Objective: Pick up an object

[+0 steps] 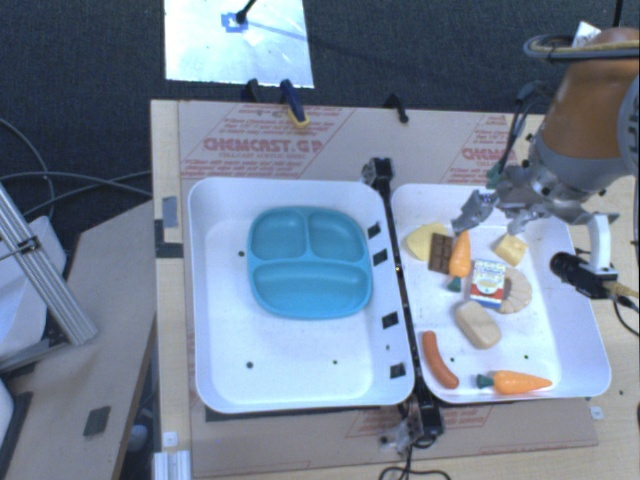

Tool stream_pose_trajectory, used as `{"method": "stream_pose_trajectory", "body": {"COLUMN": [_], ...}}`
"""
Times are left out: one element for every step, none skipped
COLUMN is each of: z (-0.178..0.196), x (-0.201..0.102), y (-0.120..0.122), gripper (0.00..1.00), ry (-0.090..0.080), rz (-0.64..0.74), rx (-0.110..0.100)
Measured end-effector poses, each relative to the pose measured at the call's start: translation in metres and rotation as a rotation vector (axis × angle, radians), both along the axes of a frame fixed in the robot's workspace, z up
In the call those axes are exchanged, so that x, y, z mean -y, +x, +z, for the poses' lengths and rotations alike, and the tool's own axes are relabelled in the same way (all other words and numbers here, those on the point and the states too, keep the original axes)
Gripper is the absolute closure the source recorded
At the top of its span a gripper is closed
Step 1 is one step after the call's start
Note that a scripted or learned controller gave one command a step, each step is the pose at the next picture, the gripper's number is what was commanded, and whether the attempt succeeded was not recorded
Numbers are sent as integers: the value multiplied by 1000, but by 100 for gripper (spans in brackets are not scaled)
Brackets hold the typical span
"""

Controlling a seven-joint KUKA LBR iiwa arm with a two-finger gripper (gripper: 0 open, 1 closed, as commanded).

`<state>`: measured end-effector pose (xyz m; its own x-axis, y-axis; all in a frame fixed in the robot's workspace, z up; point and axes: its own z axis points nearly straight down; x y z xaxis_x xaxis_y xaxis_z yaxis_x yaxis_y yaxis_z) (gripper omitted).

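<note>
The right bin (580, 328) holds several toy foods: a yellow wedge (423, 238), a brown chocolate bar (441, 253), a small orange carrot (459, 254), a yellow cube (510, 249), a small printed carton (487, 281), a tan ridged biscuit (517, 292), a beige bread roll (477, 325), a red sausage (438, 358) and a long carrot (516, 380). My gripper (496, 216) hovers over the bin's far part, above the small carrot and the yellow cube. Its fingers are spread open with nothing between them.
A blue divided plate (308, 263) lies in the left bin (225, 368). A black ridge (392, 268) separates the two bins. A black fitting (580, 271) juts over the right bin's right rim. Cables hang by the arm at upper right.
</note>
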<state>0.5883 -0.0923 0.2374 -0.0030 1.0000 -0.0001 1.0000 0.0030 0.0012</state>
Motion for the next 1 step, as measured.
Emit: {"method": "stream_pose_trajectory", "body": {"z": [-145], "x": [2], "y": [38], "gripper": [0], "ry": [1], "rz": [2], "rx": [-10]}}
